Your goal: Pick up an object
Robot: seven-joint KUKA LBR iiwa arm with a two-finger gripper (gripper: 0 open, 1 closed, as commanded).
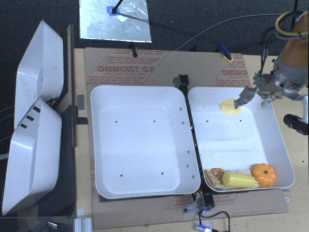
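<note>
Dark carpet (38, 4) is seen around a cardboard-covered bench (159, 64), with a metal sheet (115, 13) laid beyond it.

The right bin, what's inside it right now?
Inside the right bin: a pale yellow disc under the gripper, plus an orange pumpkin, yellow piece and pretzel-like item along its near wall.

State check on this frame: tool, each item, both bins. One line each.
tool: down in the right bin's far part, tip at the pale yellow disc, nothing seen lifted
pale yellow disc: flat on the bin floor
orange pumpkin: resting in the near right corner
yellow cylinder: lying on its side along the near wall
pretzel-like piece: lying beside the cylinder
right bin: holds all four items
left bin: level on bench
</note>
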